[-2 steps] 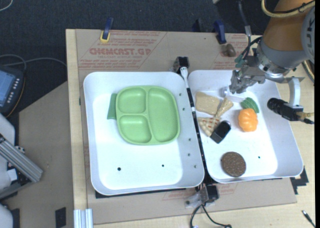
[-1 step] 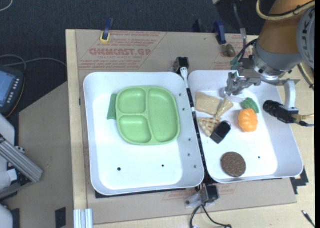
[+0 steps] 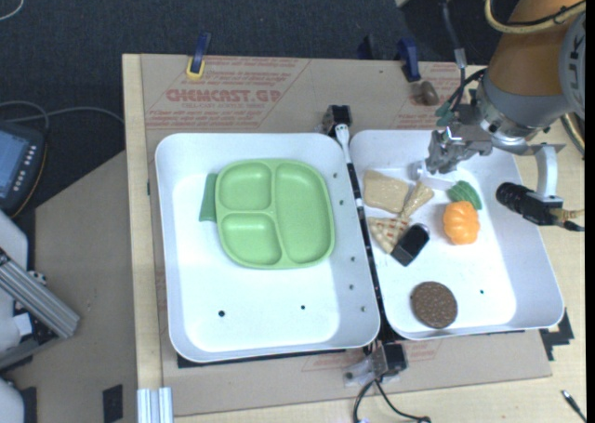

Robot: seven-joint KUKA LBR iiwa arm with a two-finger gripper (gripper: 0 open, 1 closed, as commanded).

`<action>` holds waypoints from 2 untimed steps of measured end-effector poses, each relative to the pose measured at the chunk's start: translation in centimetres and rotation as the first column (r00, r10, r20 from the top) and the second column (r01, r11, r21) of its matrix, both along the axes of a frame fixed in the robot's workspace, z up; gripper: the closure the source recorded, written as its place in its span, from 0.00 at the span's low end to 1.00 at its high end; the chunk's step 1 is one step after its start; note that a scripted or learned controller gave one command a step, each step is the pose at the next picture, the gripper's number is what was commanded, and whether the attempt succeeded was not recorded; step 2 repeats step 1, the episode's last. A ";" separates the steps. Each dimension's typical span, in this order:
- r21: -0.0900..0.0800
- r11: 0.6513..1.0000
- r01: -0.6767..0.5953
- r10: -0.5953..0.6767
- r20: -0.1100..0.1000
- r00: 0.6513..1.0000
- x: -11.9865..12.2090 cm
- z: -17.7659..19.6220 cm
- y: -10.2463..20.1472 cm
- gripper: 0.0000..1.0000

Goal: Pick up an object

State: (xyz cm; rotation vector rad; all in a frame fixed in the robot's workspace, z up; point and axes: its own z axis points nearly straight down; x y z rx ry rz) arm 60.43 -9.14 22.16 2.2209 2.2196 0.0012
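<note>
The gripper (image 3: 435, 163) hangs over the right bin (image 3: 521, 296), above the tan wedge (image 3: 385, 191). Its state cannot be determined. The wedge partly hides the waffle piece (image 3: 383, 229).

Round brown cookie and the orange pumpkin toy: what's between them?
Nothing: in the camera view, bare white bin floor separates the round brown cookie from the orange pumpkin toy.

Claw (image 3: 437, 163) fingers too small to tell
</note>
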 end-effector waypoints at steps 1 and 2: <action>0.000 1.000 -0.002 0.002 0.000 1.000 0.9 -0.6 0.5 1.00; 0.000 1.000 -0.002 0.002 0.000 1.000 0.9 -0.6 0.5 1.00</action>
